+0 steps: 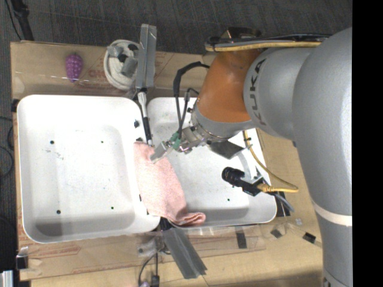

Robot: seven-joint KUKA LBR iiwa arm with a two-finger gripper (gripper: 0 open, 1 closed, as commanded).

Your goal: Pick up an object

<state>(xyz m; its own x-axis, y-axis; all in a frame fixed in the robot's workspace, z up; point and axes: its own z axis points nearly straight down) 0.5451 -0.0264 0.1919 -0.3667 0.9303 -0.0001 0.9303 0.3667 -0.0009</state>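
A pink cloth (160,187) lies in the right bin (233,211), draped along its left wall and folded at the bin's front left corner. My gripper (160,152) reaches down from the orange-banded wrist to the cloth's upper edge, beside the wall between the two bins. Its tip touches or nearly touches the cloth there. The arm's grey body covers much of the right bin's right side.
The left bin (72,166) stands beside the right one. A purple grape-like object (74,66) and a white round holder (121,61) rest on the bench behind the bins. A black cable fitting (239,179) hangs over the right bin.
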